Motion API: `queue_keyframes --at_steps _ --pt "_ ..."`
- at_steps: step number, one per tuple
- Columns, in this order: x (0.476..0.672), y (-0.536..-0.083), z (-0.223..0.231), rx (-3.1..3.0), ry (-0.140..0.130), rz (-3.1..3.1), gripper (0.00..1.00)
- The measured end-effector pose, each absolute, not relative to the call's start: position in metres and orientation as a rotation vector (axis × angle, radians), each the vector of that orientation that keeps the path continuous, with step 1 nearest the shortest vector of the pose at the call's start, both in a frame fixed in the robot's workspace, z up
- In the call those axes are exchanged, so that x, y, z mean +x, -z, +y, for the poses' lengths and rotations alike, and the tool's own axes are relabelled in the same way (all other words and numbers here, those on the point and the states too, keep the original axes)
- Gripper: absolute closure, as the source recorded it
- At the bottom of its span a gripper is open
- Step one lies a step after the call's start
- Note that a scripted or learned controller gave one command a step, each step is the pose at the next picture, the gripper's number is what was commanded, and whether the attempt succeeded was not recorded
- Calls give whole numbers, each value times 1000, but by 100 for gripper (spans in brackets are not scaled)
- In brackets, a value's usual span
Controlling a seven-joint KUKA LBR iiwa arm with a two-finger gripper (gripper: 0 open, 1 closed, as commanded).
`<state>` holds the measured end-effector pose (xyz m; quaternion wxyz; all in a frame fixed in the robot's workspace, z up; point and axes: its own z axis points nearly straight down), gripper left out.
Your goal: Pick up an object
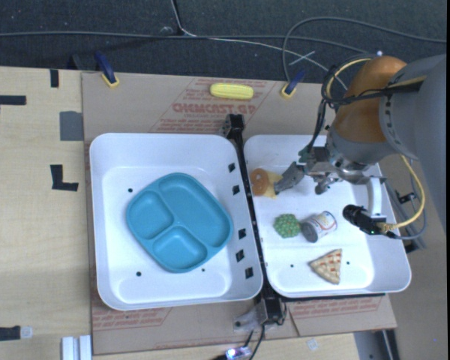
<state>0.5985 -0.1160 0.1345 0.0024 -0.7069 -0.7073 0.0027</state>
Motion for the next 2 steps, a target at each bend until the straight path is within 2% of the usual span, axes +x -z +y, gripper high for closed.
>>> queue_keyframes --at_steps 1,2 --pt "598 -82 -115 -2220 -3 -2224 0" --pt "599 -96 -115 -2220 -1 -2226 100"
